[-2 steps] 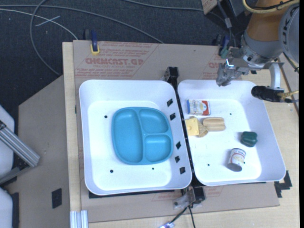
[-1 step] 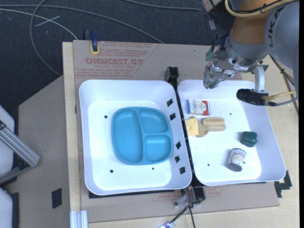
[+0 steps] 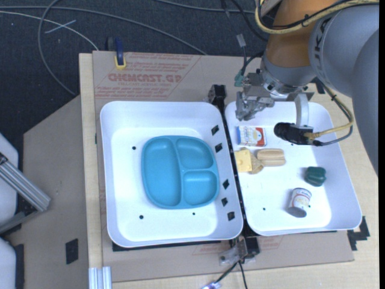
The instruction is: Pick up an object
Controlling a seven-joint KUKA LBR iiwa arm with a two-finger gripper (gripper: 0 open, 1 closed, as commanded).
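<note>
My gripper (image 3: 246, 110) hangs over the far left corner of the right bin (image 3: 337, 215), just above a small white carton with a red and blue label (image 3: 251, 136). Nothing shows between its fingers. Below the carton lie a yellow block (image 3: 243, 160) and a tan bread-like piece (image 3: 271, 157), touching each other. A dark green lump (image 3: 314, 175) and a small white can lying on its side (image 3: 298, 201) sit farther right and nearer the front.
The left bin (image 3: 120, 221) holds a blue divided plate (image 3: 179, 171). A black fitting with a yellow cable (image 3: 295, 132) hangs from the arm over the right bin. Black clips (image 3: 224, 185) line the seam between the bins. Cardboard (image 3: 144, 71) lies under both.
</note>
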